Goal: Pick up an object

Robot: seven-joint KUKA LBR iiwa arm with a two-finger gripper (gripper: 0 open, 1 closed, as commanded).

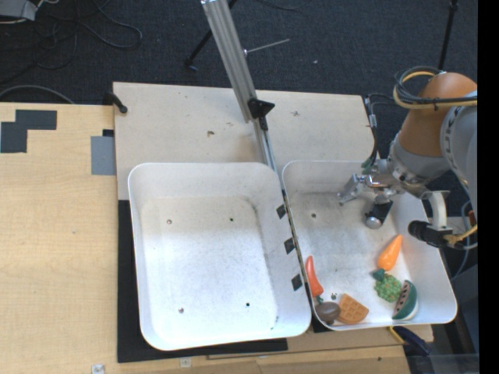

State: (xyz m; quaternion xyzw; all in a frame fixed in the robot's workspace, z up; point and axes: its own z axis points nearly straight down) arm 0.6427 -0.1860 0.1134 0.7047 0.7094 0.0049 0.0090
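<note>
Counter (195,123): pale board across the middle of the frame, carrying 2 shallow white bins side by side.
Left bin (156,201): lower centre-left, bare white floor with a few dark specks.
Right bin (320,179): lower right, holding all the small toys, clustered along its lower edge.
Arm (433,127): grey with an orange band, entering from the right edge, bent down over the upper part of the right bin.
End effector (374,209): hanging above the right bin's upper middle, well apart from the toys; nothing seen between its tips; cannot tell whether released or clenched, too small and dark at this slant.
Orange carrot (390,252): right side of the right bin, lying tilted, nearest to the end effector. Probably light, hard plastic, smooth and a bit slippery; best taken across the thicker middle, not the tapered tip.
Green bumpy toy (387,287): just below the carrot, touching or nearly so. Likely light with a knobbly skin, good for grip across its width.
Dark green slice (405,300): lower right corner, pressed near the bin wall; awkward approach, little side clearance.
Red pepper (313,277): slim, lying along the left wall of the right bin; narrow, prone to rolling.
Brown lump (328,312): bottom of the right bin, touching the waffle-like orange piece (352,309); flat piece probably hard to lift from the floor.
Likely best pick: carrot, free-standing and clear on 2 sides.
</note>
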